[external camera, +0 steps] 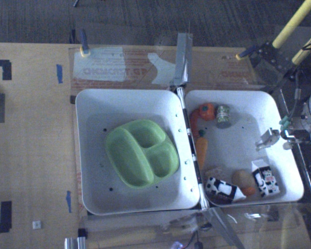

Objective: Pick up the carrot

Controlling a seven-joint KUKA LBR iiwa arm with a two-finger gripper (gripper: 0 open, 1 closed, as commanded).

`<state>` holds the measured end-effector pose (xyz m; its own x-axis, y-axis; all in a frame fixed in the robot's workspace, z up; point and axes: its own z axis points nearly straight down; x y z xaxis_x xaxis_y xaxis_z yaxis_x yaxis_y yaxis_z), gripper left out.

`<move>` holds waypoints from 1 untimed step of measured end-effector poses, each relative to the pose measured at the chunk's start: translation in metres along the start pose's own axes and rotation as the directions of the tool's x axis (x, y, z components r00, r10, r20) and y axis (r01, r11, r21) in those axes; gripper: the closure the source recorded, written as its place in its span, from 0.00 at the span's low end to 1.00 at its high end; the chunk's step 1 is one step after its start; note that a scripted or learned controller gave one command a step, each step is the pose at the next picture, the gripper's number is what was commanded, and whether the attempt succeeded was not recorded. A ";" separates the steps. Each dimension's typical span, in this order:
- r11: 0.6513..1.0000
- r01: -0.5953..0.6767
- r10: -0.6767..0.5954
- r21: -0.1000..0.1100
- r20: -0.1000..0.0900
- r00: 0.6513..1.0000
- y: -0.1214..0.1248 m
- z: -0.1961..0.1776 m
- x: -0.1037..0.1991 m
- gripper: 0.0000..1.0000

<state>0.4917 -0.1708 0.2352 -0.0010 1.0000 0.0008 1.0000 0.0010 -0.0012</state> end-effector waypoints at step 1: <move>0.998 0.064 -0.064 -0.004 0.003 0.998 0.042 -0.067 -0.013 0.00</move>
<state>0.5339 -0.1834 0.3024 -0.0647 0.9979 -0.0017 0.9979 0.0647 0.0030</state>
